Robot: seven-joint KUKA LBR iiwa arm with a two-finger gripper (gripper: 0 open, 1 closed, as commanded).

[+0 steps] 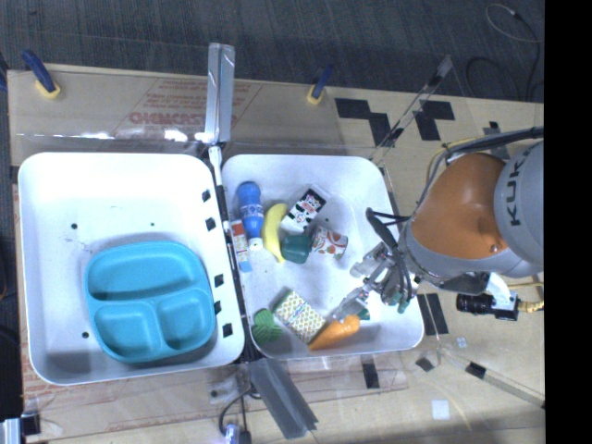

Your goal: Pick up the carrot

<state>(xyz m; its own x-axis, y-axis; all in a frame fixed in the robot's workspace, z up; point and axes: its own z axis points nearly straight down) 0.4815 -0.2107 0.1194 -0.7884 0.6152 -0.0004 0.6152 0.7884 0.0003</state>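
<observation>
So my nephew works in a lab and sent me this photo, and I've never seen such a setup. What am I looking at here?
This is one photo from a camera fixed above a workbench, looking down at a slant. The grey and orange shape on the right is a robot arm; at its end sits a two-finger gripper, its "hand".

On the bench stand two shallow white bins. The left bin holds a blue divided tray. The right bin holds small items: a blue bottle, a banana, a teal cup, a patterned box, something green, and an orange carrot near the front wall.

The robot is meant to pick up the carrot. The gripper hangs just above it, and nothing is visibly held between its fingers.
</observation>
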